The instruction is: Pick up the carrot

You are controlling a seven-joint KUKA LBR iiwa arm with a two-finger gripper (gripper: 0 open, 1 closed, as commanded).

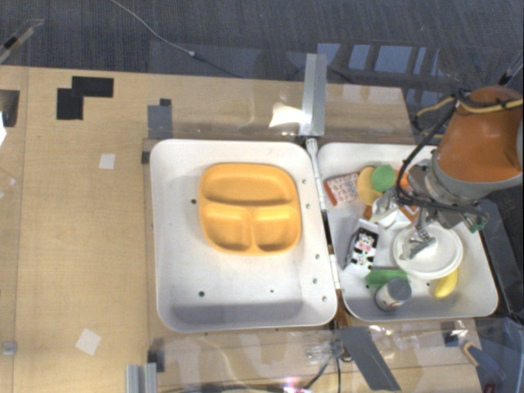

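1. The tabletop (74,244) carries two shallow white bins side by side, the left bin (176,236) and the right bin (483,289).
2. In the left bin lies a yellow tray (248,207) with three compartments.
3. The arm (483,150) reaches in from the right, and its claw (420,240) hangs over a white bowl (438,260) in the right bin.
4. Whether the claw is wide or narrow cannot be told; nothing is seen held in it.
5. An orange piece (402,176), perhaps the carrot, shows at the back of the right bin, just beside a yellow-green fruit (375,180) and partly hidden by the arm.
6. Near the front edge are a banana (445,285), a grey can (394,293) and a green thing (381,277).
7. A small black-and-white box (363,248) lies left of the bowl.
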